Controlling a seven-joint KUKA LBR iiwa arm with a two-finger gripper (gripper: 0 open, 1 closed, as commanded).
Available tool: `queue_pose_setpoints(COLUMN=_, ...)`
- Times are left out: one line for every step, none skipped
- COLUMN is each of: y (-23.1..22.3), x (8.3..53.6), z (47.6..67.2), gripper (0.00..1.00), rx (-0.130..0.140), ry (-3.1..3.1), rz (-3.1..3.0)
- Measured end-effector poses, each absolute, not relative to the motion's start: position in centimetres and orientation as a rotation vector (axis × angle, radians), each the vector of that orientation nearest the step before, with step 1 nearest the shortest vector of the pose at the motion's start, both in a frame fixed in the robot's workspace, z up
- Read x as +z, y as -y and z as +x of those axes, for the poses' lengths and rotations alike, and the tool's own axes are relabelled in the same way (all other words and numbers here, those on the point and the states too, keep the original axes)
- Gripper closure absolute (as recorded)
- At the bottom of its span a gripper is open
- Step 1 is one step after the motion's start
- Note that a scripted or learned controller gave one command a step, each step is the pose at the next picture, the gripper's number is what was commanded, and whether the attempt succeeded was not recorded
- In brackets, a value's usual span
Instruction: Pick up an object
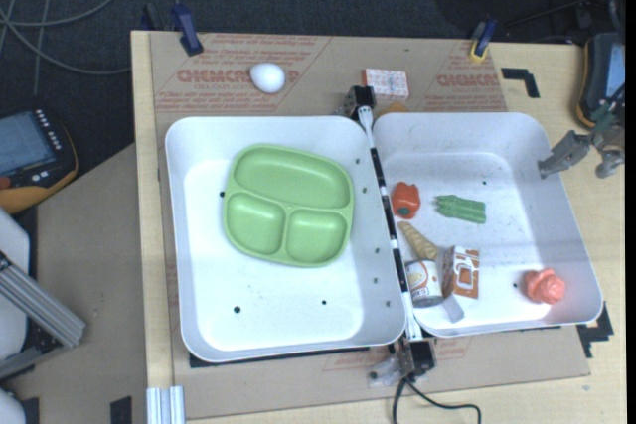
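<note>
The right bin point(556, 204) holds several small candidates: an orange-red pepper-like toy point(404, 200) near its left wall, a green toy vegetable point(461, 208) just beside it, a cone-shaped piece point(417, 239), a small can point(424, 282) touching a flat brown packet point(464, 272), and a pink toy point(545, 287) at the lower right corner. The left bin point(199, 293) holds a green divided plate point(289, 205). The gripper point(581, 155) hangs at the right bin's outer rim, fingers spread and holding nothing. Likely risks: closing on air, or fingers jamming in the can-and-packet cluster.
</note>
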State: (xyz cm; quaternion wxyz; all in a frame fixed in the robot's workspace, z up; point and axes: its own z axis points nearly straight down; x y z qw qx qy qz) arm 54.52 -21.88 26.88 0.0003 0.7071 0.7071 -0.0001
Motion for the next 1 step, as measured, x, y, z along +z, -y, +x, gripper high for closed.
queue_pose_setpoints(y=16.8, x=15.61, z=54.23, gripper=0.0, rx=-0.001, ry=-2.224, rz=2.222)
